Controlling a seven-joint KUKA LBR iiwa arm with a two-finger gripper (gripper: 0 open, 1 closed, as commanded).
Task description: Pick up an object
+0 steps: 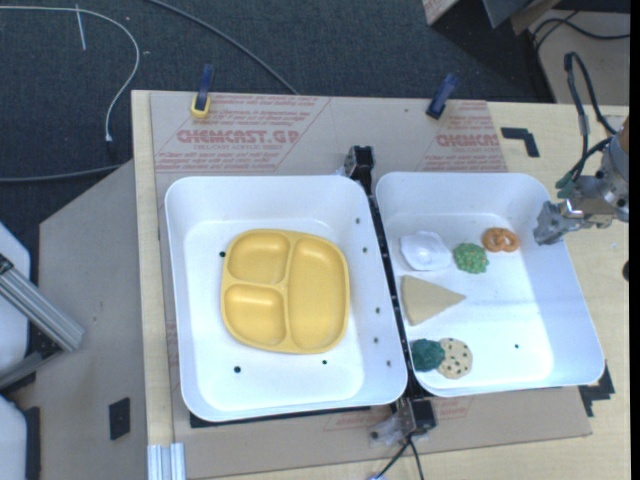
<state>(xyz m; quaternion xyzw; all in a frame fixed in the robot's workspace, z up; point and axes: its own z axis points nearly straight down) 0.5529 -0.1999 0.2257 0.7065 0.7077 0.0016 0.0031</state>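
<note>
The gripper (553,226) is at the right rim of the right bin (520,363), above its upper right part. It has nothing between its fingers, and whether they stand wide or narrow I cannot tell — they are too small and blurred.

All the small objects lie in the left half of this bin, apart from the gripper. The nearest one is a brown pretzel (499,239). Just beside it, to the left, lies a green broccoli piece (470,258), and next to that a white lumpy object (425,250). Below them is a pale cheese wedge (428,299), and near the lower left corner a dark green piece (427,353) touches a chocolate-chip cookie (455,357).

The left bin (200,368) holds a yellow divided plate (285,290) with three compartments. Between gripper and pretzel there is only bare white floor — nothing stands in the way.
</note>
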